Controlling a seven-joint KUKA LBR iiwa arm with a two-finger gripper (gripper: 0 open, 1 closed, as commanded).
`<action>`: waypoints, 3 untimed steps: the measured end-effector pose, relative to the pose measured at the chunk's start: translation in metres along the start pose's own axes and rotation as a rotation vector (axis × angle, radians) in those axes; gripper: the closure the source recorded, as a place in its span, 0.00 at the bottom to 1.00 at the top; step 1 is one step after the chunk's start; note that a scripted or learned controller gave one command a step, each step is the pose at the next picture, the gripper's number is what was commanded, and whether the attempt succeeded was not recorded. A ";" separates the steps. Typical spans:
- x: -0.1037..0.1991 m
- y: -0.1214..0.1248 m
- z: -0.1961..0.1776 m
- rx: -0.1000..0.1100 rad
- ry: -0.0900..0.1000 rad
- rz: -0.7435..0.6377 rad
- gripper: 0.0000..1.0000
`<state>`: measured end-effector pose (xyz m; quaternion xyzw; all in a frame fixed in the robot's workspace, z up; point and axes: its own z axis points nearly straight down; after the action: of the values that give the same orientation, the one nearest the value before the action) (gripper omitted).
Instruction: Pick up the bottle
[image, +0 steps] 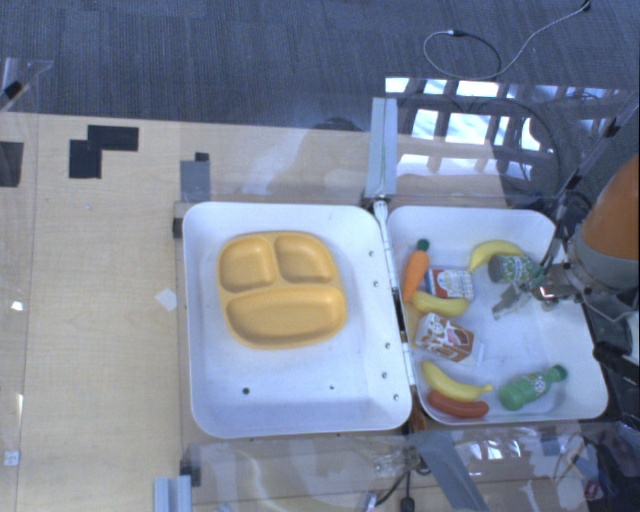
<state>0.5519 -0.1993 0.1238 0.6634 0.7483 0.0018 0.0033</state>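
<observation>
Gripper hangs low over the upper middle of the right bin, reaching in from the right, and its two thin fingers are spread apart with nothing between them. Just above its tips lie a small green-grey can and a curved banana.

Bottle — green, with a white label — lies on its side near the bin's lower right corner, well apart from the gripper, below it and slightly to the right.

Counted in the right bin: three bananas — the one near the can, one at mid-left and one lower down; one carrot along the left wall; two small printed cartons; one red sausage touching the lowest banana; one can; one bottle.

Left bin holds one yellow tray with three compartments.
</observation>
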 end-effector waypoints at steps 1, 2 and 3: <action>0.002 -0.062 0.034 -0.004 0.000 0.042 0.00; 0.002 -0.058 0.022 -0.012 -0.002 0.039 1.00; 0.002 -0.058 0.022 -0.012 -0.002 0.039 0.00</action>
<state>0.4938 -0.2045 0.1011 0.6778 0.7352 0.0055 0.0080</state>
